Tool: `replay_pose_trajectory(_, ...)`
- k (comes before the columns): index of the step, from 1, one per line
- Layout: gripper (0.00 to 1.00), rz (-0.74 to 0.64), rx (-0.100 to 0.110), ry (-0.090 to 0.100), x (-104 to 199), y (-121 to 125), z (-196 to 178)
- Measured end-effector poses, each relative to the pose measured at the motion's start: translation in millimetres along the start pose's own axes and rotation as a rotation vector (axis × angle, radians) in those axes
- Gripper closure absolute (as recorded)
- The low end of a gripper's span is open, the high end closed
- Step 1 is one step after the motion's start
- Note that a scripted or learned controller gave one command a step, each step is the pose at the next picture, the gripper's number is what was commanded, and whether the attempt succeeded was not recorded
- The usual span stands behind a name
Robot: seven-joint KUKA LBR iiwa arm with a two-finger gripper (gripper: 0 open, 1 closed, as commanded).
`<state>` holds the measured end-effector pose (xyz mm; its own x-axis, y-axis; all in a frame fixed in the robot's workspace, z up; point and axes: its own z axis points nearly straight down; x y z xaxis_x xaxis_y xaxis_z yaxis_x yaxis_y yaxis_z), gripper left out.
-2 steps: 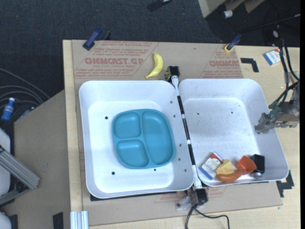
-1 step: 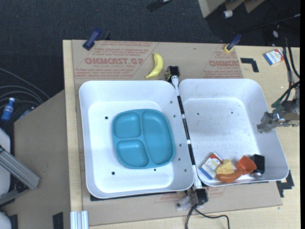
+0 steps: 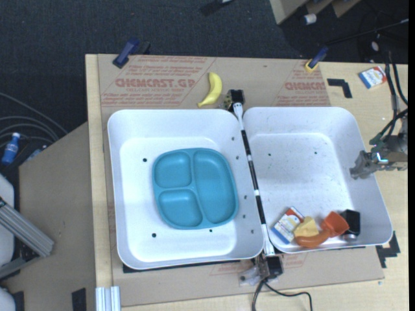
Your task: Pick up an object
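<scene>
- Fingers cannot be read at this size: the gripper (image 3: 363, 168) shows as a small grey shape at the right wall of the right bin (image 3: 305, 125), and I cannot tell whether it is spread or closed. Nothing is visible between its tips.
- Just beyond the gripper, the floor of the right bin is bare, so closing where it stands would most likely catch nothing.
- Nearest candidates lie down in that bin's near corner, packed together: a small white carton (image 3: 287, 223), a yellow piece (image 3: 308, 227), an orange curved piece (image 3: 314, 240), a red-orange block (image 3: 335, 223) and a dark block (image 3: 352, 220). They touch or overlap, and I cannot say which rests on which.
- Risk one: in such a tight heap the fingers may land on two things at once, push the pile apart, or pinch an edge that slips out on the lift.
- Risk two: the heap sits against the sloping bin wall, so a descent close to the rim could strike the wall before reaching an object.
- Farther off, the left bin (image 3: 123, 173) holds a blue divided plate (image 3: 194, 188), lying flat; its low rim offers little to grip and it could slide.
- Outside both bins, a yellow banana (image 3: 211, 89) lies on the bench (image 3: 162, 83), well apart from the gripper.
</scene>
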<state>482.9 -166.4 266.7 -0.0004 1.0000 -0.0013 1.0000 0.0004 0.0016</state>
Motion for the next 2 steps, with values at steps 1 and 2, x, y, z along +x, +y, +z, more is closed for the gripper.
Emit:
replay_pose_trajectory(1,1.0,-0.001,0.004,0.003,54.8,-3.8,10.6)
replay_pose_trajectory(2,1.0,-0.001,0.001,0.002,72.6,-3.4,4.3)
